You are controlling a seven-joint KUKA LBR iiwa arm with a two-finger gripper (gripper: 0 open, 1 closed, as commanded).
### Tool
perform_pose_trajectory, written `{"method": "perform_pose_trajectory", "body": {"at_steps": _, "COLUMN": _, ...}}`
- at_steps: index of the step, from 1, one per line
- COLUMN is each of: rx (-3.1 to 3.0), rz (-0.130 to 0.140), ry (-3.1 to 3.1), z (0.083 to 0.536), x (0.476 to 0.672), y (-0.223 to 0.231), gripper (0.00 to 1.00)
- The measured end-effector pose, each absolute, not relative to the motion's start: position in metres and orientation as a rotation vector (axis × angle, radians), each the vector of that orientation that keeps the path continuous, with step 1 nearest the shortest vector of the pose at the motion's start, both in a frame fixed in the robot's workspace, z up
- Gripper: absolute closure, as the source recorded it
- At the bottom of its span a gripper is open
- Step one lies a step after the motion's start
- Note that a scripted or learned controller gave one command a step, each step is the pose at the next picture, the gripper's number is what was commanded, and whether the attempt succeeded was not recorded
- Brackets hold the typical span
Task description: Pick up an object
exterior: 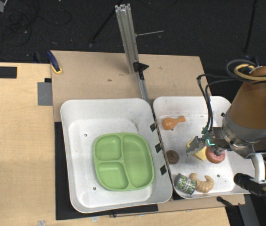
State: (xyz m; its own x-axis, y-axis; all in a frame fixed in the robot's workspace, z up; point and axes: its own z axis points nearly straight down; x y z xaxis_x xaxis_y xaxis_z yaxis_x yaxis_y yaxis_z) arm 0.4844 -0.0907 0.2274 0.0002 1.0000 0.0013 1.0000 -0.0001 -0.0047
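Arm reaching into the right white bin (pixel 189 106)

The 2-finger gripper (pixel 199 145) is hovering beside a yellow toy piece (pixel 201 154); grip unclear; next, descending squarely.

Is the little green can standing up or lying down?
Lying down. The green can rests on its side in the right bin, its round end facing outward, beside the croissant.

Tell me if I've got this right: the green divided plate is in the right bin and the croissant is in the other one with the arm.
Not quite: the camera view shows the green divided plate in the left bin. The croissant lies in the right bin, where the arm reaches.
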Motion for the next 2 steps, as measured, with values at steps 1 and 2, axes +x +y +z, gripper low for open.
{"method": "perform_pose_trajectory", "body": {"at_steps": 1, "rx": -2.219, "rz": 0.004, "ry": -2.218, "z": 0.228, "x": 0.484, "y": -0.091, "gripper": 0.00}}
{"method": "perform_pose_trajectory", "body": {"at_steps": 2, "rx": -2.216, "rz": 0.008, "ry": -2.215, "z": 0.184, "x": 0.482, "y": -0.087, "gripper": 0.00}}
